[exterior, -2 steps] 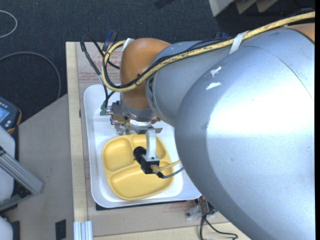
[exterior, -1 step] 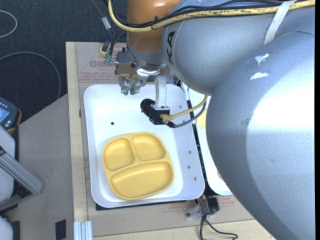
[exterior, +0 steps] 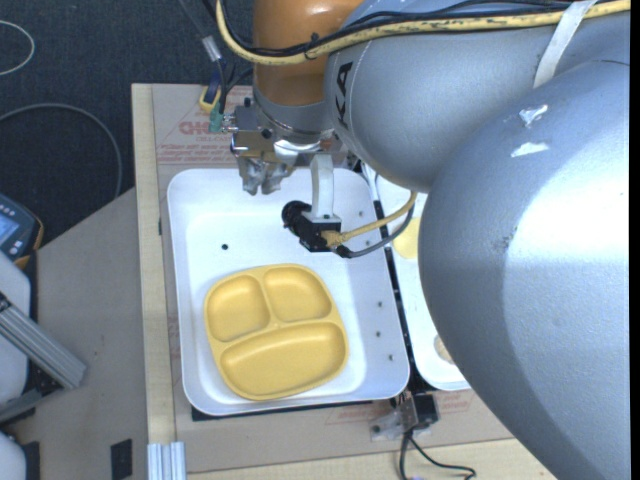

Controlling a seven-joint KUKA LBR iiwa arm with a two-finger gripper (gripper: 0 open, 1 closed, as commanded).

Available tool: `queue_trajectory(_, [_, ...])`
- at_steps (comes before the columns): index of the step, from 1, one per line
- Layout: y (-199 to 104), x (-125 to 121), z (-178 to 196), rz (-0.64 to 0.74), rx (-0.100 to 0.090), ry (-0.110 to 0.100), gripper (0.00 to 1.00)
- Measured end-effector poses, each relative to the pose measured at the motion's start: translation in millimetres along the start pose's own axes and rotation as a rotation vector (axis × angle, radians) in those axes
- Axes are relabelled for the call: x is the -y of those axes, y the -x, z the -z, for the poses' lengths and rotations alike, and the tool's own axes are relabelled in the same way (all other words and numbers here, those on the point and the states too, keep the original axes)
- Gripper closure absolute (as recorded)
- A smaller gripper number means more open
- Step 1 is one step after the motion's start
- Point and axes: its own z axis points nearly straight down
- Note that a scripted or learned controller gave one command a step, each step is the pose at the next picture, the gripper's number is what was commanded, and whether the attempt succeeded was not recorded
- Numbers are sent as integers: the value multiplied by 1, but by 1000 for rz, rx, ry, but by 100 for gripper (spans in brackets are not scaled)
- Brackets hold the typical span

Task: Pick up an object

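Yellow moulded-plastic divided plate [exterior: 275,330], three compartments, two small at the far side and one long at the near side. Lies flat and right way up in the near half of the left shallow white bin [exterior: 205,230], on the bin floor, close to the near wall, with nothing on it or against it.

Looks light and stiff: thin hard plastic, smooth and glossy, so probably slippery under metal. Unlikely to break, but likely to skate or tip if pushed on one edge. Offers no handle and no tall part. Best hold, by judgement: the raised outer rim, pinched across its thickness, or one of the ridges dividing the compartments, which stand up from the dish. Sits too broad to span across the whole body. Being held at one edge means hanging tilted, so calls for a firm pinch.

Two-finger gripper [exterior: 262,180], below the orange band [exterior: 300,18] of the grey arm [exterior: 520,218]. Hangs over the far end of the same bin, near the far-left corner, well apart from the plate. Open or closed: cannot tell from this angle. Carries nothing visible.

Second white bin [exterior: 430,366] lies just beside, mostly under the arm, on the tan worktop [exterior: 158,268].
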Motion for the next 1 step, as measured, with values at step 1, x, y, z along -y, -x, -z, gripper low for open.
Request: queue_trajectory(1, [0, 139, -29, 1, 1, -18, 100])
